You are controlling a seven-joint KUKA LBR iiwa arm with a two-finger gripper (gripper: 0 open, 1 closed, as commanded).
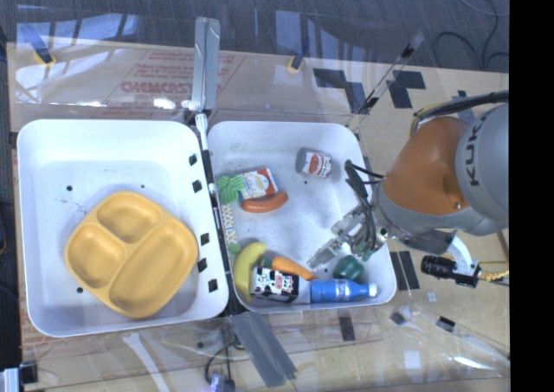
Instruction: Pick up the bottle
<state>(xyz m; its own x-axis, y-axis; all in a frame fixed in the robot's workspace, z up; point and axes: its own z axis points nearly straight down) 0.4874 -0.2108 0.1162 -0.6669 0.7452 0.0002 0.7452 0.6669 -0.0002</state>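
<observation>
The bottle (316,289) lies on its side along the front wall of the right bin (286,132). It has a blue body, a white cap pointing right and a black-and-white label at its left end. My gripper (351,241) hangs low over the bin's right side, just above and right of the bottle's blue part. Its metal fingers point down-left toward a dark green object (349,267) that sits against the bottle. Nothing shows between the fingers.
The right bin also holds a small can (314,163), a sausage (264,202), a green-and-orange snack pack (248,183), a banana (246,260) and a carrot (291,266). A yellow divided plate (130,252) lies in the left bin (52,148).
</observation>
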